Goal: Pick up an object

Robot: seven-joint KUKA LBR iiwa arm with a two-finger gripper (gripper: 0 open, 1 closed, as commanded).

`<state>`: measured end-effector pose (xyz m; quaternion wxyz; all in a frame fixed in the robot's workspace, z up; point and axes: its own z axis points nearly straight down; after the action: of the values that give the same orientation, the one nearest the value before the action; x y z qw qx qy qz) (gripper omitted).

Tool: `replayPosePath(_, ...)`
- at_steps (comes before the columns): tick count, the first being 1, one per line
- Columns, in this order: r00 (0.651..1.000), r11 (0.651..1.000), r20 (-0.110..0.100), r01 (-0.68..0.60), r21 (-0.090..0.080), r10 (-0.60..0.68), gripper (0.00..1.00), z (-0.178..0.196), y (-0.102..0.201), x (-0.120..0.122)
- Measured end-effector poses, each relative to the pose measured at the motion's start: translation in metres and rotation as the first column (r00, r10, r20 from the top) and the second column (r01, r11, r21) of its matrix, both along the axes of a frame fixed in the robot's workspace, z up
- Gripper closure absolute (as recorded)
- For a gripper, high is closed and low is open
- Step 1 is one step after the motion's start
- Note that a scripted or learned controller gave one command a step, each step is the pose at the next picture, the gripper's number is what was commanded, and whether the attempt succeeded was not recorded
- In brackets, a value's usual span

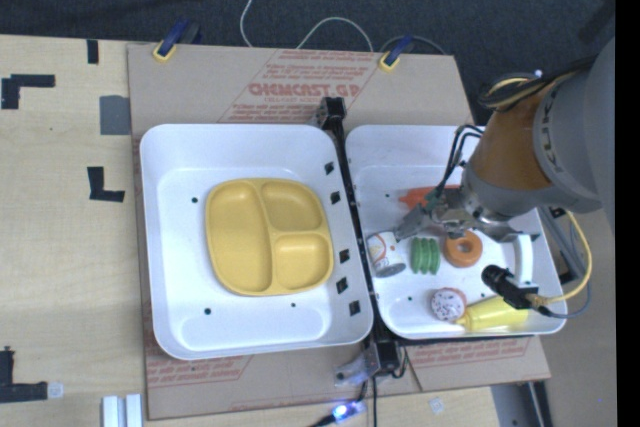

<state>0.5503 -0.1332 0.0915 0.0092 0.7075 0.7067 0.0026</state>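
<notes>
So the left bin just has the yellow 3-section plate in it, nothing to grab there. All the small stuff sits in the right bin: green ridged piece, orange ring, a round speckled thing, yellow piece. The gripper hangs just above the green piece, can't tell if it's released or clenched. I'd drop straight down and straddle the green one across its narrow side so the ring isn't nudged.
</notes>
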Motion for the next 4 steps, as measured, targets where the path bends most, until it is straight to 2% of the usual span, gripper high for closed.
replayPosePath(1, 1.000, 1.000, 0.006, -0.005, 0.002, 0.005, 1.00, 0.011, 0.003, 0.002)
replayPosePath(2, 1.000, 1.000, -0.016, -0.002, 0.009, 0.002, 1.00, 0.054, 0.002, -0.003)
replayPosePath(3, 1.000, 1.000, -0.014, -0.003, 0.009, 0.003, 1.00, 0.106, 0.003, -0.003)
replayPosePath(4, 1.000, 1.000, -0.020, -0.003, 0.009, 0.003, 1.00, 0.103, 0.056, -0.020)
